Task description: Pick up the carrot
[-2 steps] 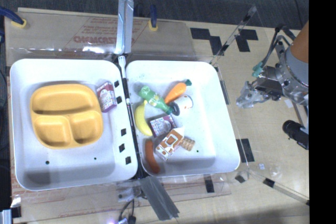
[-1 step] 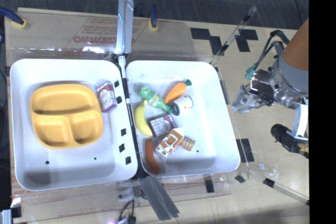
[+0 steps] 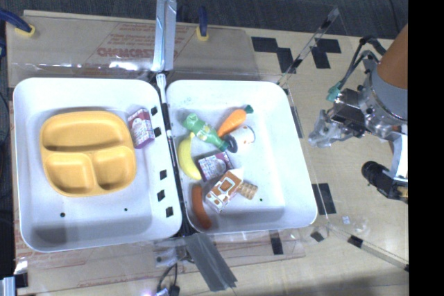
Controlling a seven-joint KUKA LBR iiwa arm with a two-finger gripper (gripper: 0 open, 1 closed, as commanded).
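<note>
- Two white bins [image 3: 291, 149] sit side by side on our bench.
- We see the carrot [image 3: 233, 121] in the right bin, beside a green bottle [image 3: 203, 131].
- Our gripper [image 3: 325, 133] hangs outside that bin's right wall; its finger state we cannot tell.

Bright, even light (slightly soft)

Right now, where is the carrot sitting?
The carrot lies in the right-hand bin, near its upper middle, just right of the green bottle and above the banana.
</note>
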